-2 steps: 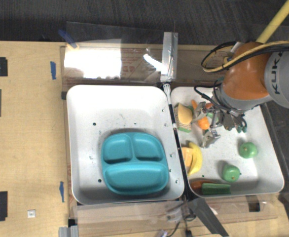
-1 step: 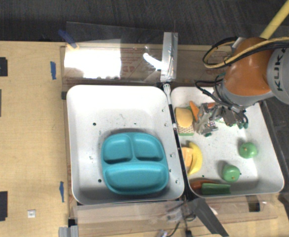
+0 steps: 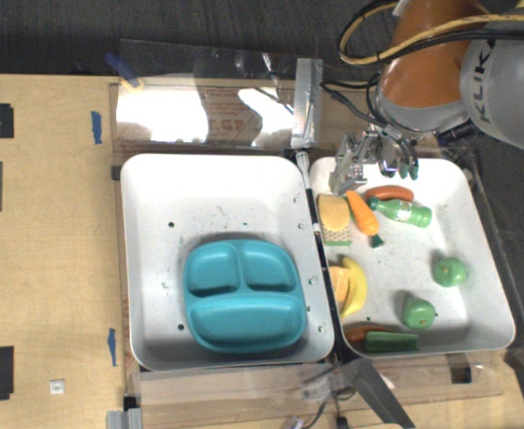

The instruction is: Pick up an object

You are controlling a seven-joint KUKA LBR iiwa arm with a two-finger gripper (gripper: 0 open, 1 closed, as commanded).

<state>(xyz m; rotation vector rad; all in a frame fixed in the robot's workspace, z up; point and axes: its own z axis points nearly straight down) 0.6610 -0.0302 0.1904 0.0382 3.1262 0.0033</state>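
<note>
As the gripper [image 3: 351,170], its finger state impossible to tell, hovers just above the carrot [image 3: 364,213], the toy looks light, rigid, slick, best pinched mid-body.

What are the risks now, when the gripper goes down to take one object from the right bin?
1. The gripper hangs above a tight cluster: carrot, green bottle and red piece touch, so it may nudge or catch two.
2. The cluster lies near the right bin back wall, where the fingers could hit it.
</note>
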